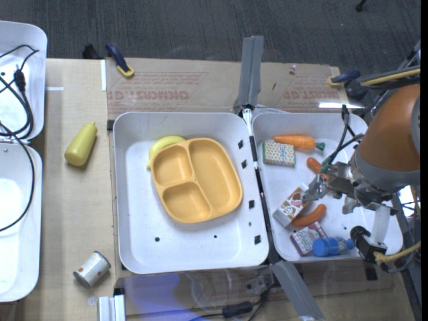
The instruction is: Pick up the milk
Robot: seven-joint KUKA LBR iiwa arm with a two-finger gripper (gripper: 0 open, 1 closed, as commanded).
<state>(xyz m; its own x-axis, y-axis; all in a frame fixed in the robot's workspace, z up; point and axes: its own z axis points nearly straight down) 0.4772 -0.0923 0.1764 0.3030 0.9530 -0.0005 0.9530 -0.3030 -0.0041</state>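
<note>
**Currently: Gripper Positioned at the Milk in a Crowded Bin**

**Risk assessment.** The gripper (pixel 315 192) is seen low in the right bin (pixel 391 246), just beside the upper right corner of the milk (pixel 291 207), a small white and red carton lying tilted near the bin's left wall. Whether the fingers are spread or closed cannot be told, and the carton is not seen between them; no grasp should be assumed. A missed grasp is judged the main hazard: the carton lies flat and at an angle, so a corner could be struck and the carton pushed aside. A wrong pick is also considered possible, since a sausage (pixel 309 215) lies touching or just beside the carton's lower right edge and could be caught with it or in place of it.

**Right bin contents.** Besides the milk and the sausage, a carrot (pixel 295 141) is seen near the far wall, a green and white packet (pixel 279 154) below it, a pink packet (pixel 307 239) near the front wall, and a blue bottle (pixel 330 247) just beside that packet.

**Left bin contents.** The left bin (pixel 134 233) holds a yellow divided tray (pixel 196 179), whose three compartments carry nothing. A banana (pixel 162 143) is partly covered by the tray's far left edge.
</note>
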